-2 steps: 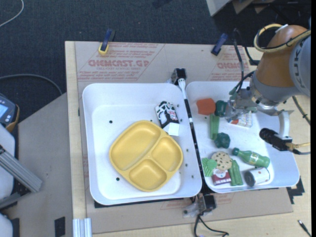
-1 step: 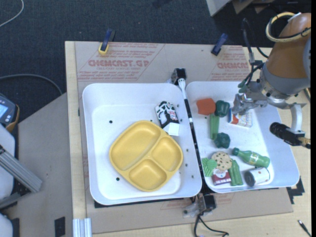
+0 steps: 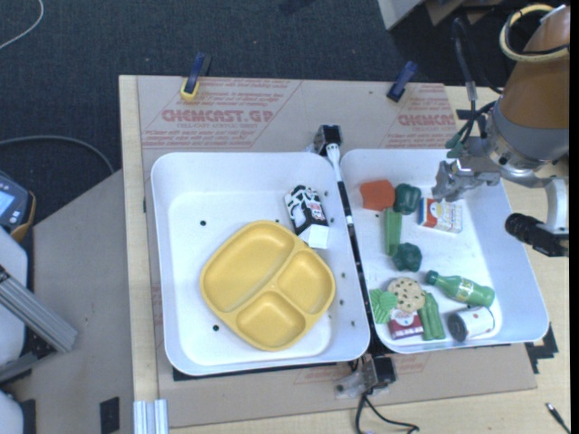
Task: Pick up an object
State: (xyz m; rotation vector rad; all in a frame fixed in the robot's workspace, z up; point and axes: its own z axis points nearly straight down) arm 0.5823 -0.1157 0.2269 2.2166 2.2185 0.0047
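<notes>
Bench: brown board (image 3: 271,107), two white bins side by side, dark floor beyond.
Left bin (image 3: 181,188): yellow tray (image 3: 267,283) near front; black-and-white toy (image 3: 306,206) behind it, by the divider.
Right bin (image 3: 507,242), front: cookie (image 3: 406,293), green bottle (image 3: 461,287), can (image 3: 470,321).
Right bin, middle: green pieces (image 3: 404,256).
Right bin, back: orange block (image 3: 377,193), white-and-red carton (image 3: 441,215).
Progress: nothing lifted; all objects lying in bins; grasp and lift left.
Gripper (image 3: 450,186): low over carton; finger state cannot be told.
Arm (image 3: 534,98): reaching in from right, wrist pointed down.
</notes>
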